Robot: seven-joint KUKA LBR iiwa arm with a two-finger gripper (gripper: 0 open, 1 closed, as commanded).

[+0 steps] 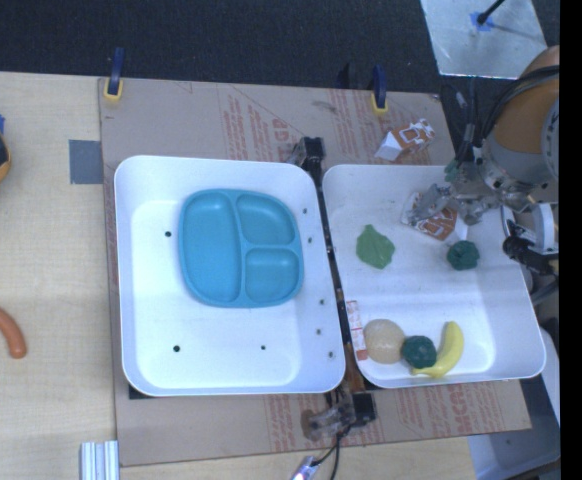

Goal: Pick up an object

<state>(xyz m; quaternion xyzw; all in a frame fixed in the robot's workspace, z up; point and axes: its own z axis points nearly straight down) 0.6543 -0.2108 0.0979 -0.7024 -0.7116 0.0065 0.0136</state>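
Fingers: the view is too cluttered to tell whether they are apart or together; the metal parts blur into a crumpled wrapper beneath them.
Gripper [449,200]: sits low over the right bin's far edge, at about one o'clock from that bin's centre.
Wrapper [433,220]: red and white, crumpled, right under the gripper; possibly touching it, though contact is unclear.
Arm [526,118]: grey with an orange band, reaching in from three o'clock.
Dark green ball [462,255]: near the gripper, at five o'clock from it, lying apart on the bin floor.
Green leaf-shaped piece [375,246]: at eight o'clock from the gripper, well apart.
Right bin [501,318]: white and shallow; along its near edge lie a pale round item [383,339], a second dark green ball [419,350] and a banana [448,349], close together.
Left bin [141,268]: white, holding a blue divided plate [240,247] near its centre.
Bench [31,258]: a toy sausage [3,328] lies at nine o'clock, well outside both bins.
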